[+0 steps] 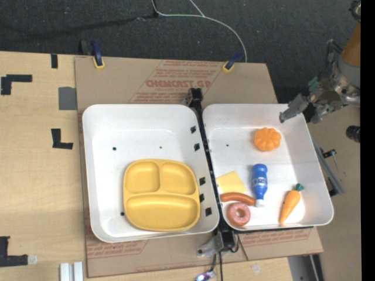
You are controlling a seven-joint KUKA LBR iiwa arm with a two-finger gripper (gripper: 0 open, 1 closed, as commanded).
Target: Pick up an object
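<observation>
The right bin (304, 133) holds an orange pumpkin (267, 139), a blue bottle (259, 183), a carrot (289, 205), a yellow cheese wedge (229, 182), a red sausage (237, 198) and a pink donut (239, 214). My gripper (304, 113) hangs over the bin's far right corner, above and to the right of the pumpkin. Its fingers (290, 112) are spread open with nothing between them.
The left bin (99, 133) holds a yellow divided plate (161, 195) toward its near side. A black divider (202, 151) runs between the two bins. Both stand on a cardboard sheet (170, 81) held by clamps at the back.
</observation>
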